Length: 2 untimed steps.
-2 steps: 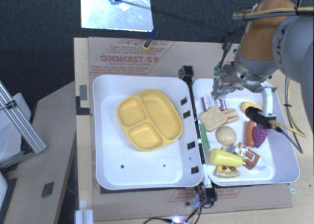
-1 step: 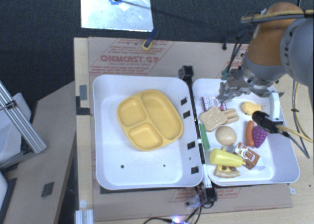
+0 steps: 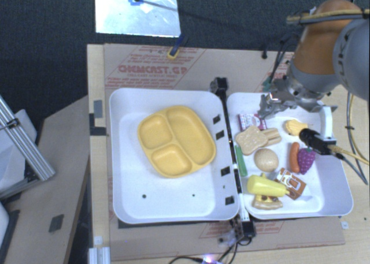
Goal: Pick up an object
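Observation:
The right bin (image 3: 338, 196) holds several toy foods: a toast slice (image 3: 256, 138), a round bun (image 3: 266, 159), a yellow banana-like piece (image 3: 265, 185), a purple grape bunch (image 3: 306, 159), an orange carrot (image 3: 294, 156), a corn piece (image 3: 295, 126), a brown packet (image 3: 291, 182) and a pink-and-white packet (image 3: 248, 120). My gripper (image 3: 267, 107) hangs over the bin's far left part, just above the pink packet and the toast. Nothing shows between its tips.
The left bin (image 3: 127, 199) holds a yellow divided plate (image 3: 175, 140). A black divider (image 3: 226, 141) runs between the bins. The arm's orange band (image 3: 324, 32) and grey wrist loom over the right bin's far side. A shiny sheet (image 3: 137, 2) lies beyond the bench.

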Motion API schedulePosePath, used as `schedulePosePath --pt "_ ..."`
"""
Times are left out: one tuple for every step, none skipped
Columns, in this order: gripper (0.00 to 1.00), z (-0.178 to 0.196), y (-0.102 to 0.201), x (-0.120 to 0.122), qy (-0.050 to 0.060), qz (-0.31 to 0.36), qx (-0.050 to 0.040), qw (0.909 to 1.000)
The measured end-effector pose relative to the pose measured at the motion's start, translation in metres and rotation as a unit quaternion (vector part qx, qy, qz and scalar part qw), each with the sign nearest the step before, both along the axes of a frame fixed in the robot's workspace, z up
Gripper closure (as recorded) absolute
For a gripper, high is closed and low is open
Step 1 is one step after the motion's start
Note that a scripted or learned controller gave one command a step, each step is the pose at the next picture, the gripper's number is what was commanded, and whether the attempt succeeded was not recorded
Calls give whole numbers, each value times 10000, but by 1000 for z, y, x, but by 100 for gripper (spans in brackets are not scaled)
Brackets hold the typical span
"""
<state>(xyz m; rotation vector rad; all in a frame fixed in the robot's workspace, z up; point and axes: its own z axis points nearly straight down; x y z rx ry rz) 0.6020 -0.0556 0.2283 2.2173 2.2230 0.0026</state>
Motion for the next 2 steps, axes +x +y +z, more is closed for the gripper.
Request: schedulePosePath --pt "100 -3 18 9 -4 16 -1 10000" --pt "100 6 12 4 -2 -6 0 10000"
